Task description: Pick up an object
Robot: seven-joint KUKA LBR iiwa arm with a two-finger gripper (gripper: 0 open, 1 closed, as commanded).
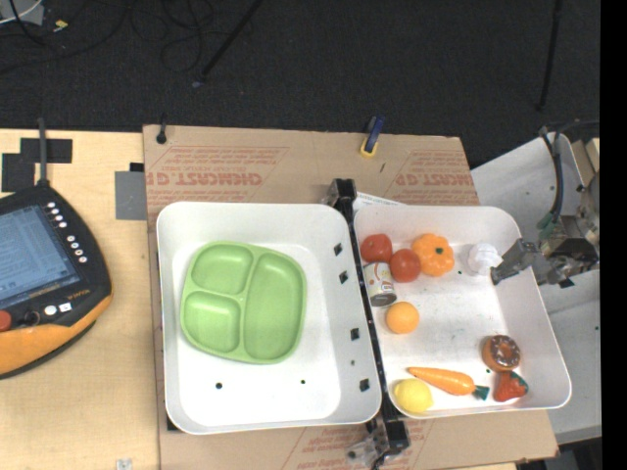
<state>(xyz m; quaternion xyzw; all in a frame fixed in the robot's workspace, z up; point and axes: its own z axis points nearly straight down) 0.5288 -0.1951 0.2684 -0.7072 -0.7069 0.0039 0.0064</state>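
Camera view, near edge first. Right bin [549,360], front wall: lemon [412,397] in the near-left corner, its right side touching the carrot [443,381], which lies slantwise with its green top pointing right. Just beyond that top, a strawberry [510,388] in the near-right corner, and a chocolate doughnut [501,352] just behind it, touching or nearly so.

Mid bin: an orange [402,317] sits alone near the divider, with a small tin can [380,284] just behind it against the left wall.

Far row, left to right: red tomato [376,249], second red tomato [405,264] touching it, small orange pumpkin [433,255] beside that, then a pale, whitish item [482,257], too washed out against the bin to identify.

Gripper [511,261] hangs at the far-right rim of the right bin, just beside the whitish item; cannot tell how its jaws stand, and nothing is seen between them. Arm body crosses the bin's right rim.

Left bin [186,380]: green sectioned tray [243,301] lying flat, centred.

Outside the bins: cardboard sheet [294,169] under both, blue-yellow clamp [371,136] on its far edge, teach pendant [44,277] at far left on the bench.
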